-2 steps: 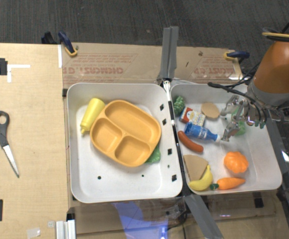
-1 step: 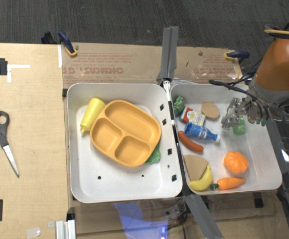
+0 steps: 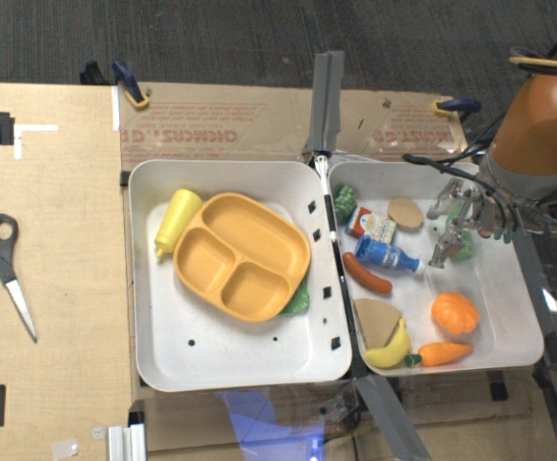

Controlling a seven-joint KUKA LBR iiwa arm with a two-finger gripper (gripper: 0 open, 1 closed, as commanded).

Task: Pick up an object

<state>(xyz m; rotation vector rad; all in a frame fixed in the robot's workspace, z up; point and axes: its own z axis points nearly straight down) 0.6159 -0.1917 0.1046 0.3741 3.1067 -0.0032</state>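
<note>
I'm hovering the tool (image 3: 448,241), fingers spread and empty, beside the bottle (image 3: 387,254); crowding is risking a glancing miss.

Two white bins sit side by side. The left bin (image 3: 163,353) holds an orange-yellow divided tray (image 3: 242,255), a pale yellow bottle (image 3: 176,221) at its far left, and a green item (image 3: 299,301) peeking out at the tray's right. The right bin (image 3: 504,325) holds a blue bottle with a white cap (image 3: 387,255), a red sausage (image 3: 367,272), a yellow banana (image 3: 389,351), an orange fruit (image 3: 453,313), an orange carrot with a green tip (image 3: 440,353) and a tan disc (image 3: 405,212). The bench (image 3: 48,353) is light tan — the scissors (image 3: 5,267) on it are grey.
</note>
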